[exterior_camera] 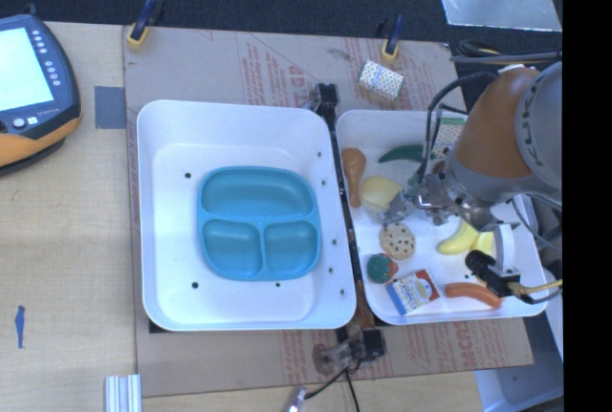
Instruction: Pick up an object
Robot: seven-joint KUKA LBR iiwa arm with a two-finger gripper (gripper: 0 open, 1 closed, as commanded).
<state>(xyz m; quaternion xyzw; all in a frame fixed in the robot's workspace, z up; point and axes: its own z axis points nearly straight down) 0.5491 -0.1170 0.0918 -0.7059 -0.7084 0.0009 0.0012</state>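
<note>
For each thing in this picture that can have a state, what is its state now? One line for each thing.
Blue divided plate: lies flat in the left bin, nothing in its compartments.
Left bin: holds the blue plate.
Right bin: holds several toy foods.
Banana: lies in the right bin.
Cookie: lies flat.
Gripper: low over the right bin.
Tablet: screen lit.

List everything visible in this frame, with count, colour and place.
Bins: two, white, side by side on the bench.
Divided plate: one, blue, in the left bin.
Toy foods: several, mixed colours, in the right bin, among them a banana, a cookie, an orange sausage.
Small carton: one, red and blue, at the right bin's front.
Checked block: one, behind the right bin.
Handheld pendant: one, grey and orange, far left.
Clamps: two, blue and yellow, along the back edge.
Arm: one, grey and orange, above the right bin.
Pincer: one, over the foods.
</note>
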